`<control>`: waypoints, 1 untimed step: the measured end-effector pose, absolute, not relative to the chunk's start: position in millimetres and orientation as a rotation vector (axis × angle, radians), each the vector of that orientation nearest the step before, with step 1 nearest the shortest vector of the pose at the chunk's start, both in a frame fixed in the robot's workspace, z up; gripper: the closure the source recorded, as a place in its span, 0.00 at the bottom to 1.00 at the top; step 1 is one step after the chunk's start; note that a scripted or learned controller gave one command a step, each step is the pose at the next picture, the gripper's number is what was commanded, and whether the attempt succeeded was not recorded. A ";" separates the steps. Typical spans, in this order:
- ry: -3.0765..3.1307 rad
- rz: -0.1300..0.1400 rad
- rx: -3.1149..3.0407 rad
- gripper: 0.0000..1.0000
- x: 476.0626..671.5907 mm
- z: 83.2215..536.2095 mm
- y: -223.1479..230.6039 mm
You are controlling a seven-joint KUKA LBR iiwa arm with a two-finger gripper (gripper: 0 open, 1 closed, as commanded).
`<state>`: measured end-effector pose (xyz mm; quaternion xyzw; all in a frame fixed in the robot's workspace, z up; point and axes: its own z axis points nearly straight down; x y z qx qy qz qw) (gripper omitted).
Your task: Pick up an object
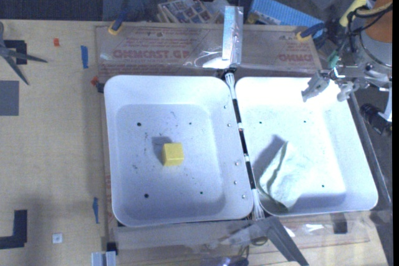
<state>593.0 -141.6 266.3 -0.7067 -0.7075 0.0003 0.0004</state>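
The task is at its very beginning, as far as I can judge: nothing is picked up yet. The gripper (pixel 328 85) hangs above the far right corner of the right bin (pixel 358 193), and its two fingers stand apart with only air between them, so it holds nothing.

I take the right bin as the landmark. Inside it, in the near left part, lies a pale cloth (pixel 288 172). It looks soft and crumpled, with folds, white with a light greenish tint, and one edge runs up toward the middle of the bin floor. It is well apart from the gripper. To the left of the right bin, touching it along one side, stands the left bin (pixel 124 96). Near the middle of its floor sits a small yellow block (pixel 173 154), with flat faces and sharp corners, probably rigid, maybe foam or wood.

Both bins are shallow, of smooth white plastic with rounded corners and small dark holes in the floor; the left floor has some dark specks.

What remains is everything: to choose one object, go down over it, close on it and lift.
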 end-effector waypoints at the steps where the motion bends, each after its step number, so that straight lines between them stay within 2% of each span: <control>1: -2.122 0.001 -2.315 0.00 558.4 147.5 -90.9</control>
